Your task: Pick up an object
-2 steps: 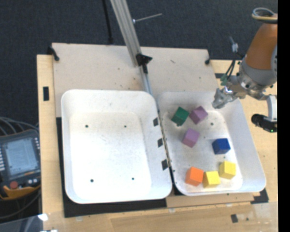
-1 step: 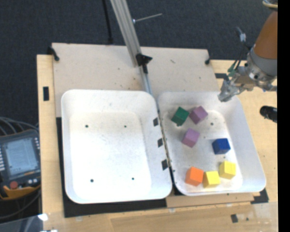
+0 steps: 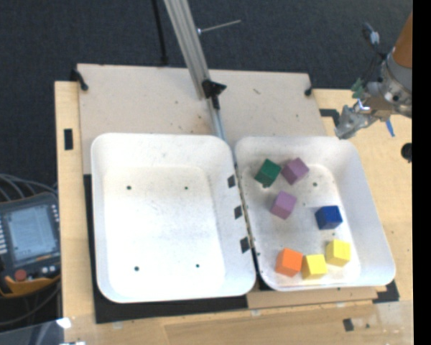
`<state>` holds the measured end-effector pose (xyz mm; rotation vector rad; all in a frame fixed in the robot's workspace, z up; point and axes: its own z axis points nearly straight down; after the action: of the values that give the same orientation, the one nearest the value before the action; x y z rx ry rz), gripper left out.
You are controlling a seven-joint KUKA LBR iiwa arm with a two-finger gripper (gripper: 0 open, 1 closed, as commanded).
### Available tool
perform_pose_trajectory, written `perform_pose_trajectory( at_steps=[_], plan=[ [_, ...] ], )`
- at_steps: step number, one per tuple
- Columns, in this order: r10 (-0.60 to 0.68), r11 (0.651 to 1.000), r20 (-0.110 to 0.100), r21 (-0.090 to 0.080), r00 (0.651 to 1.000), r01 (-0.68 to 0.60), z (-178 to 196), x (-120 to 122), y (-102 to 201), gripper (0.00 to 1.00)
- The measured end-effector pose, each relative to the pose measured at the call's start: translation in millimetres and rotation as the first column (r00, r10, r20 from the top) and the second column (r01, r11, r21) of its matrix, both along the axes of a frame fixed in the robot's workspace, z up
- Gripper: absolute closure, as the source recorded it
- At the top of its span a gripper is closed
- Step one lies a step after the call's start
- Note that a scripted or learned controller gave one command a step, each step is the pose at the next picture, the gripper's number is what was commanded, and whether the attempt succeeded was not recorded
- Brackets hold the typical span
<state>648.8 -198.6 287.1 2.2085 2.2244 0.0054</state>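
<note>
Your claw [image 3: 347,123] hangs past the right bin's [image 3: 359,165] far right corner; grip state unreadable. In that bin: green cube [image 3: 268,172], two purple, blue [image 3: 328,216], orange [image 3: 289,261], two yellow. Nothing held.

No text, label or number is legible anywhere, even on the pendant screen [image 3: 30,228].

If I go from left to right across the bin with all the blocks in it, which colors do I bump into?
Green block → orange block → blue block → the yellow block furthest right. I left out the two purple blocks and the other yellow one, since they overlap neighbours in the order.
</note>
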Motion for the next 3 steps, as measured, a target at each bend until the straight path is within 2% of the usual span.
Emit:
perform_pose_trajectory(
  at_steps=[3],
  plan=[
    [-0.001, 1.0, -0.009, 0.003, 1.0, 0.001, -8, 1, 134, 1.0]
  ],
)
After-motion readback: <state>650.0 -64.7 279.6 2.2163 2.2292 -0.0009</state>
